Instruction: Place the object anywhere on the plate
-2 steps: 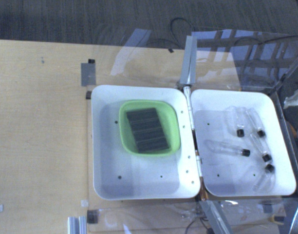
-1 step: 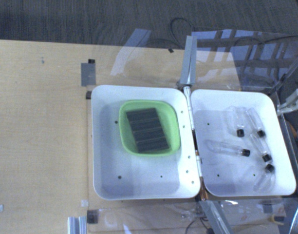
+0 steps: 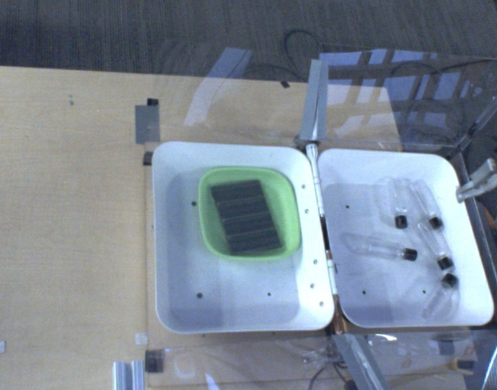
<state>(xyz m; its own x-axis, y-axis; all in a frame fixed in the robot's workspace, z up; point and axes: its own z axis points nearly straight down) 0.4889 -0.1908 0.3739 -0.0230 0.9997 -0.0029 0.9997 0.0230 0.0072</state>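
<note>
1. Two shallow white bins sit side by side on the wooden table (image 3: 70,218): the left bin (image 3: 175,299) and the right bin (image 3: 354,299), separated by a hinge-like divider.
2. Left bin contents: a light green, square plate (image 3: 291,218) with rounded corners, set toward the bin's far half. A dark ribbed rectangular slab (image 3: 246,216) lies on the plate's middle, slightly turned relative to the plate's edges.
3. Right bin contents: several clear plastic tubes with black caps (image 3: 403,254), scattered across the far and right-hand parts of the bin. One lies apart from the others near the bin's middle; the rest cluster toward the right wall.
4. Task stage, as judged: nothing from the right bin is on the plate, so the picking step appears not yet begun. The likely object is one of the capped tubes, and all of them lie in the right bin.
5. Next move, as judged: descend over a single tube, the isolated one being the easiest target. Its transparent, round body may roll or slip.
6. Claw (image 3: 481,181): a pale part shows at the right bin's far right rim, above it. Whether it is spread or pressed together cannot be told; nothing is seen held.
</note>
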